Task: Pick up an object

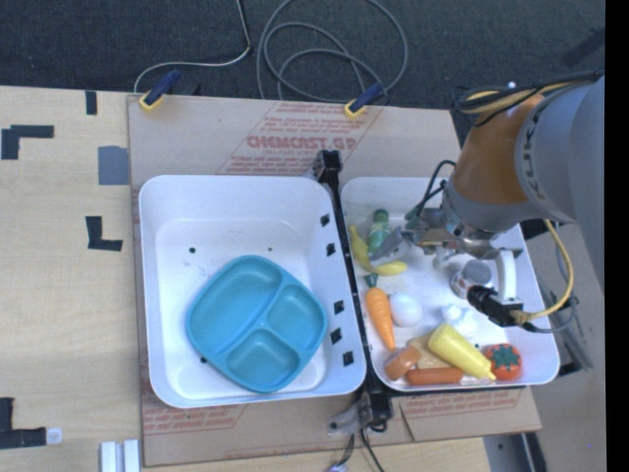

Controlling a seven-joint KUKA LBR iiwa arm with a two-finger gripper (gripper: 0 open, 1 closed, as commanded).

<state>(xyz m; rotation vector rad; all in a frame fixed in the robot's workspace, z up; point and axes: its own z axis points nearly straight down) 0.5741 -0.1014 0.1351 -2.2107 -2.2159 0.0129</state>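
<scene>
1. Hovering low over the right bin [539,293], the tool [411,232] sits just beside a green toy vegetable [379,228]; I cannot tell its state.
2. Judged step: the approach, nothing lifted yet.
3. Next calls for centring and closing on the vegetable.
4. It looks small, dark green, lying against a yellow banana [373,264].

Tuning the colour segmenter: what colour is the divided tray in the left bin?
Light blue; the tray shows best in the camera view.
</scene>
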